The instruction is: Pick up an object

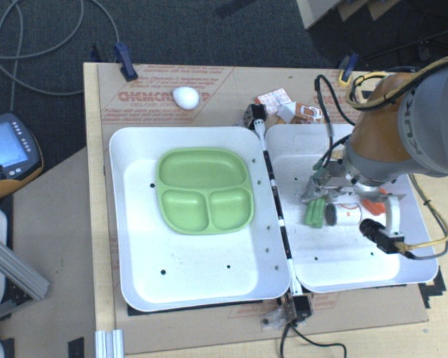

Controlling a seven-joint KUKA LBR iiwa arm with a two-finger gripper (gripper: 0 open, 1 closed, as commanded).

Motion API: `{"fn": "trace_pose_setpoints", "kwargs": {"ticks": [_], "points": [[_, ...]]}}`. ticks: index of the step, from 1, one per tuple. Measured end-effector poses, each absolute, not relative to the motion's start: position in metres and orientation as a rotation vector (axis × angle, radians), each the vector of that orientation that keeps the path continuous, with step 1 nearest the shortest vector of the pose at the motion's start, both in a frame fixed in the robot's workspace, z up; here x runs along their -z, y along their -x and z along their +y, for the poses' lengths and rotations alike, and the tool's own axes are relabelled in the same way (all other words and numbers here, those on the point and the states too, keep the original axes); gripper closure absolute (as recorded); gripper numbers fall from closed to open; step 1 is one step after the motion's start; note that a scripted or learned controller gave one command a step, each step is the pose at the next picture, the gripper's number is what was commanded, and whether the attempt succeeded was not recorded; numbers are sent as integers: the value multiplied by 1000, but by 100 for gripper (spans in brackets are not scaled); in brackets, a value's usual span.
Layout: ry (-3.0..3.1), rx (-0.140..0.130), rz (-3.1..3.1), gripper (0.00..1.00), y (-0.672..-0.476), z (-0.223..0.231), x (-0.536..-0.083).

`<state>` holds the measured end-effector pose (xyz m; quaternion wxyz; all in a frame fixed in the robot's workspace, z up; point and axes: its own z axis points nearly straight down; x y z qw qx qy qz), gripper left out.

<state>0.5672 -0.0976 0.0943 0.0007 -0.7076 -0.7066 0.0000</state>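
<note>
Camera view looks down on two white bins: the left bin (134, 259) carries a green divided tray (205, 189) with bare floor below it. Over the right bin (336, 271), the end effector (322, 194) hangs just above a green object (315, 213), close to the bins' shared edge. Its fingers are too blurred to read. The arm (403, 129) hides the bin's far right. A white egg (185, 97) rests on the surface (104, 162) behind.

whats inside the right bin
In the right bin, a green object and a white and red item lie under the gripper. The arm covers whatever sits further back.
</note>
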Motion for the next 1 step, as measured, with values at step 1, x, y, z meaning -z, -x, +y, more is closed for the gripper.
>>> {"fn": "trace_pose_setpoints", "kwargs": {"ticks": [1], "points": [[2220, 2, -2223, 100, -590, -30, -185]]}}
